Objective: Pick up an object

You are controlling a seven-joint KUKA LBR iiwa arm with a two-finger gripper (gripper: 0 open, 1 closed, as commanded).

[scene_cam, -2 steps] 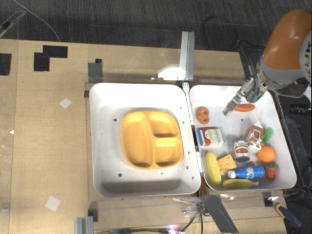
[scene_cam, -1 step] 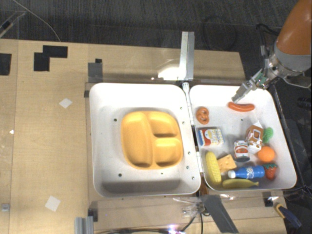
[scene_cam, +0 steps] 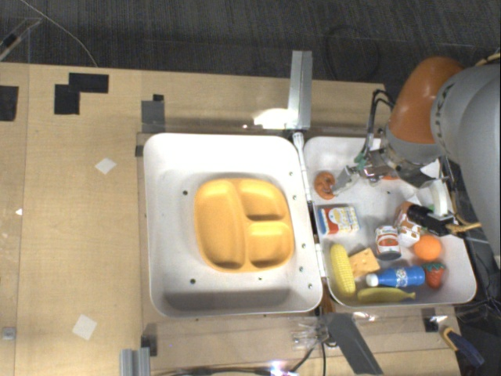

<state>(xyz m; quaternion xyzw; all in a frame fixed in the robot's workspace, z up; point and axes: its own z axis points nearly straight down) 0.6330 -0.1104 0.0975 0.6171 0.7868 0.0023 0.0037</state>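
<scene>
Approach step, by the look of it: nothing lifted yet. Grey arm (scene_cam: 470,108) with orange band reaching in from the right, pincer (scene_cam: 354,171) low over the upper part of the right bin (scene_cam: 344,146). Cannot tell whether wide or narrow; too small and cluttered at the tip to read. Nothing seen gripped.

Nearest candidate: a small round orange-red object (scene_cam: 325,182), perhaps a toy fruit, lying just beside the pincer tip, near the bin's left wall. Touching or merely close — cannot tell.

Further down the same bin, a crowded lot: a small red-and-white carton (scene_cam: 339,219), a corn cob (scene_cam: 341,268), a cheese wedge (scene_cam: 363,262), a small jar (scene_cam: 387,241), an orange (scene_cam: 427,248), a blue-and-white bottle (scene_cam: 397,277) lying on its side, a banana (scene_cam: 385,294) along the lower wall, a strawberry (scene_cam: 436,273).

Left bin (scene_cam: 168,233) carrying a yellow divided tray (scene_cam: 243,222) at its centre, well apart from the arm.

Next move, as a judgement: centre over the round object, descend, close, then lift straight. Risks: a round shape rolling aside under the closing tips, and the bin wall close by on the left limiting room.
</scene>
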